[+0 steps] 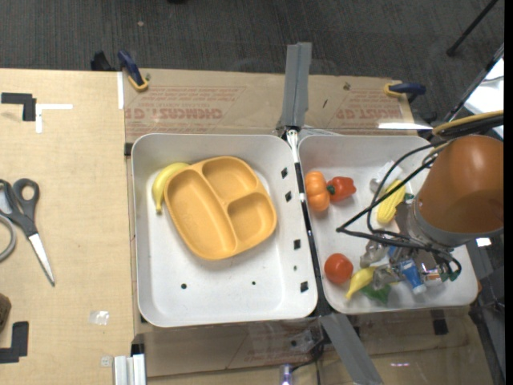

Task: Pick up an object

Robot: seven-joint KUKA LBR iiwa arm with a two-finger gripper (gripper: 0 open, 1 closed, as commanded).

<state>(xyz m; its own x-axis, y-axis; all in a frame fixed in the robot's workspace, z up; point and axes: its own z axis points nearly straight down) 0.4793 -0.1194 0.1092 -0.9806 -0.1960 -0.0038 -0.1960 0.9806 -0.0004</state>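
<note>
Bench, right bin (353, 147) | gripper (383, 273) grip unclear | yellow pepper (360, 281) beside it, long axis slanting lower-left

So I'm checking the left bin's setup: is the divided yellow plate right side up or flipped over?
Right side up. The divided yellow plate shows its three hollow compartments and raised rims facing the camera, lying flat in the left bin, with a banana beside its upper left edge.

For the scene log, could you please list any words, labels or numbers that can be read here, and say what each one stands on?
Red print on the cardboard sheet behind the left bin: upside down and too blurred to read with confidence.
Red print on the cardboard behind the right bin: likewise upside down and unreadable.
Nothing else bears readable text.
</note>
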